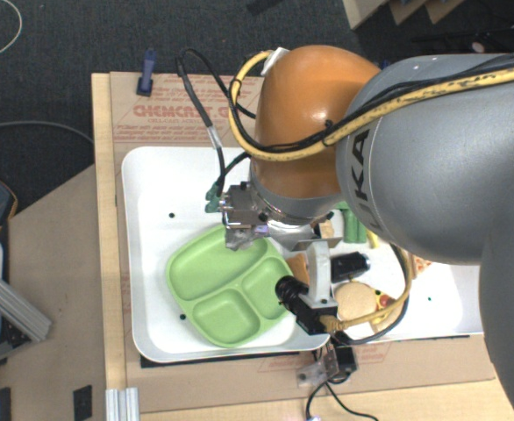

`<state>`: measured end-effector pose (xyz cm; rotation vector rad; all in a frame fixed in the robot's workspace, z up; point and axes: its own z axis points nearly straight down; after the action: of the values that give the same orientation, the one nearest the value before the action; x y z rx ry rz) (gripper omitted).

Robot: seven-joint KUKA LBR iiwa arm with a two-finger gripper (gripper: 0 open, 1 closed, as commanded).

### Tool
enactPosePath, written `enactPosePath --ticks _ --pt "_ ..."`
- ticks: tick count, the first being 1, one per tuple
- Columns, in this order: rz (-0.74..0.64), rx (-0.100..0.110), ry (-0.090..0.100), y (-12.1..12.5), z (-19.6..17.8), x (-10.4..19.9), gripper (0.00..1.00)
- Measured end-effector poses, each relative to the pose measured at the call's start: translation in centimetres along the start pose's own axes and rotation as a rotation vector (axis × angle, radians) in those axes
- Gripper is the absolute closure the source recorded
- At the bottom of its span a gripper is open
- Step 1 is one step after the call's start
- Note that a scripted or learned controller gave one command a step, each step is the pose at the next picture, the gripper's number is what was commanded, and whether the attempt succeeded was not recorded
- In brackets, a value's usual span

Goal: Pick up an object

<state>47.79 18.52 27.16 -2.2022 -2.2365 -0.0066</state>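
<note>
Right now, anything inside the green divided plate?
The green divided plate looks bare in the compartments in view. The arm covers its upper right edge, so that part can't be checked.

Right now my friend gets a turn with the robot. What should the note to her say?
Arm: reaches in over the left bin, its wrist low over the middle.
Things: a green divided plate lies in the left bin's near part. A tan round piece and a green thing sit by the wrist.
Done: no pick-up seen yet.
Left: grab one object and lift it.

Robotics lab: grey arm (450, 147) over bench (108, 235), white bin (147, 235), loose cables (3, 16).
</note>
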Motion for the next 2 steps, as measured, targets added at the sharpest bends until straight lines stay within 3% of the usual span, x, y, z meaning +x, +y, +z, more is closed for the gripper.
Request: enactPosePath --ticks 1,2 --pt "0.014 0.0 -0.004 0.1 -1.1 -0.9 1.0" --pt "0.021 -0.015 -0.002 0.6 -13.8 -7.0 1.0"
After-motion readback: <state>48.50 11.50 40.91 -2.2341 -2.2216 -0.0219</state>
